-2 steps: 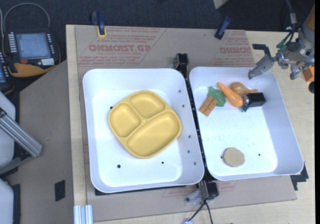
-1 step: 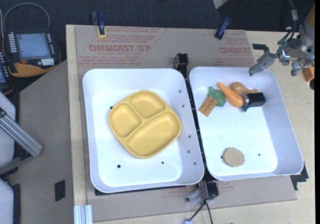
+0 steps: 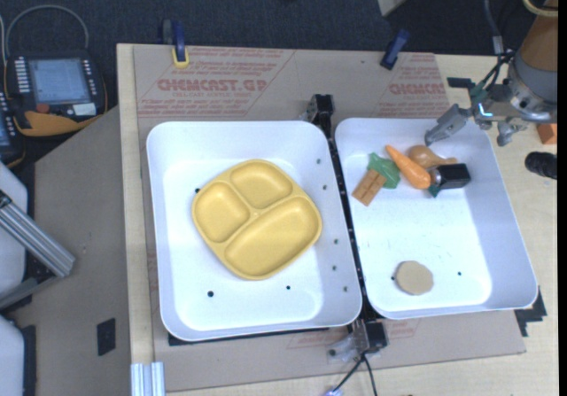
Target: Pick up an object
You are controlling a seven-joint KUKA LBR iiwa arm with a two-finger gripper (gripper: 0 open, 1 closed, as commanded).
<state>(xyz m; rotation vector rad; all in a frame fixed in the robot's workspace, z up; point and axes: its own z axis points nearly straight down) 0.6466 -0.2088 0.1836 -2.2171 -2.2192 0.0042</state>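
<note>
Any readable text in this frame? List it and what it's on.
"CHEMCAST GP" in red, on the board behind the left bin.
The same red print repeats on the board behind the right bin, partly cut off.
Smaller red lines around both: too blurred to read.
Pendant screen: too small to read.

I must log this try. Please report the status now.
Gripper over right bin's far edge, holding nothing. Carrot lies in bin, untouched. Black block touches it.

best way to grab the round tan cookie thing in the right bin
Probably straight down from above, fingers closing across the round tan disc's edges. It lies flat on the right bin floor, apart from the cluster of toys, so either side has room. The near bin wall is fairly close, so keep the approach vertical.
</note>
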